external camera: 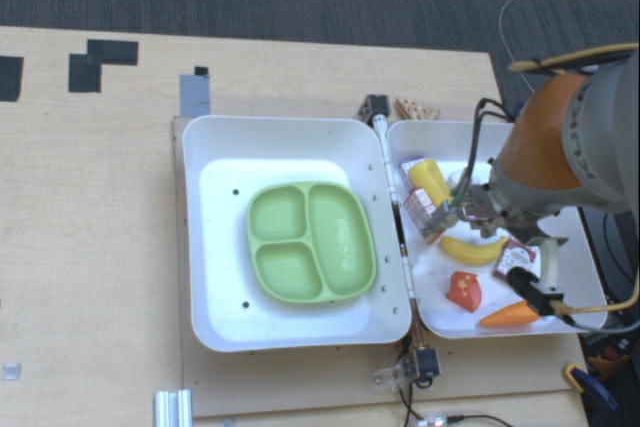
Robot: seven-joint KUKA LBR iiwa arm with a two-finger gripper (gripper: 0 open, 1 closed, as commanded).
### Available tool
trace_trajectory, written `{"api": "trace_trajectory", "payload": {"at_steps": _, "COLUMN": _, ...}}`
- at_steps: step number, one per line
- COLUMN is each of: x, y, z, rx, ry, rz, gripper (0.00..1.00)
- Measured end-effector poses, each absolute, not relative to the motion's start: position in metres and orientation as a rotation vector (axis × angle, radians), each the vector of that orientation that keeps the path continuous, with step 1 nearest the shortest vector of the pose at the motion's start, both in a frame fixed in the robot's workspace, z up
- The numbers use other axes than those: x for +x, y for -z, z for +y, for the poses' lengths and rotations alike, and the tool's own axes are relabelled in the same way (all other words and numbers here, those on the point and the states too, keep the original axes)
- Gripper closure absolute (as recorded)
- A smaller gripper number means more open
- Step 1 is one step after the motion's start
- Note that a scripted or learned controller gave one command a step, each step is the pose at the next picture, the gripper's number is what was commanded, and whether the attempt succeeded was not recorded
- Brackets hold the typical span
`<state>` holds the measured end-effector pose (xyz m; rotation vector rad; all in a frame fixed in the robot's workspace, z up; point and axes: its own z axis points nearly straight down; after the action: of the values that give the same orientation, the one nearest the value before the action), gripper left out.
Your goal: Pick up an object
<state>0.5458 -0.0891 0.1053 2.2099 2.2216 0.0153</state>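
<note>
In the right bin (585, 315) lie a yellow bottle-like block (428, 179), a small dark red packet (418, 208), a banana (473, 250), a red strawberry-like piece (464, 290), an orange carrot (508, 316) and a red and white packet (518, 258). My gripper (452, 215) hangs low over the middle of this bin, just above the banana and right beside the small packet. The wrist hides what is under it.
The left bin (205, 235) holds a green divided plate (310, 242). A ridge (393, 225) runs between the two bins. The grey and orange arm (560, 140) covers the right bin's far right part. Cables hang at the bench's front edge (415, 370).
</note>
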Motion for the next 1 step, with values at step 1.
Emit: {"api": "trace_trajectory", "payload": {"at_steps": 1, "x": 0.5174, "y": -0.0871, "z": -0.0871, "rx": 2.211, "ry": -0.012, "rz": 2.221, "gripper": 0.0}}
